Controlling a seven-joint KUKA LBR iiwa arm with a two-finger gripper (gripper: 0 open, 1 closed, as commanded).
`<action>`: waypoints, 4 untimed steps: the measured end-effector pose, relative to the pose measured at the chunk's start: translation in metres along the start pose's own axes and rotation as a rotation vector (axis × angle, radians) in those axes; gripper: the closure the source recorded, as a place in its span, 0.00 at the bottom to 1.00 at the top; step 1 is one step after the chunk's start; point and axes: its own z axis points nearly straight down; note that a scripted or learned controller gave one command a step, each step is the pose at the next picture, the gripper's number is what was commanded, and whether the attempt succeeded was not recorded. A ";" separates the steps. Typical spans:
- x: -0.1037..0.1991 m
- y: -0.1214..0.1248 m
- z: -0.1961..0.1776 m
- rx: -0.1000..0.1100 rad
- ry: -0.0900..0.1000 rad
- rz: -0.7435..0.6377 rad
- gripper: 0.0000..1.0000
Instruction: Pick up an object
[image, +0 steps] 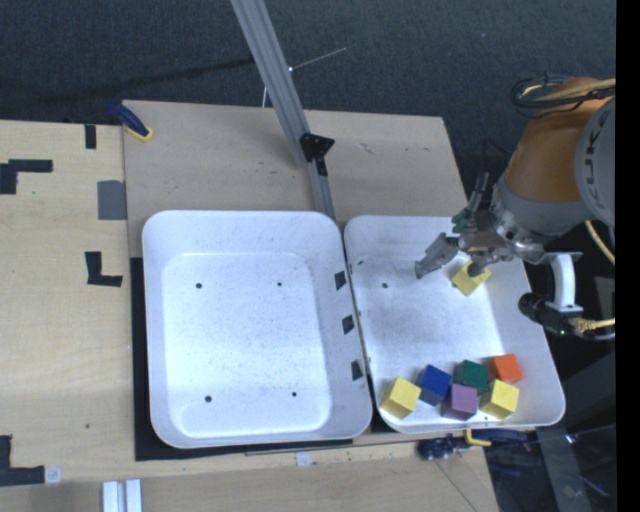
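The pincer (455, 258) hangs over the upper part of the right bin (400, 300), its fingers spread, one pointing toward 8 o'clock and the other hidden in part behind the wrist. A yellow block (468, 279) sits tilted right at the fingers, at 5 o'clock from the fingertip; whether it is pinched, merely touched or lying loose on the bin floor cannot be told from this angle. Judgement: if it is caught by one corner only, it is liable to twist out and drop on any lift. The remaining candidates lie clustered at the bin's 6 o'clock edge: a second yellow block (402, 396), a blue block (435, 383), a green block (471, 375), a purple block (463, 399), an orange block (507, 367) and a third yellow block (502, 398), several touching. A descent there risks a finger landing on a neighbour or against the bin wall. The left bin (160, 300) adjoins on the worktop (200, 150).
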 end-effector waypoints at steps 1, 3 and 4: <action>0.000 0.000 0.000 0.000 0.000 0.000 0.00; -0.005 -0.019 0.116 0.007 -0.001 0.002 0.00; -0.004 -0.020 0.120 0.002 -0.001 0.001 0.00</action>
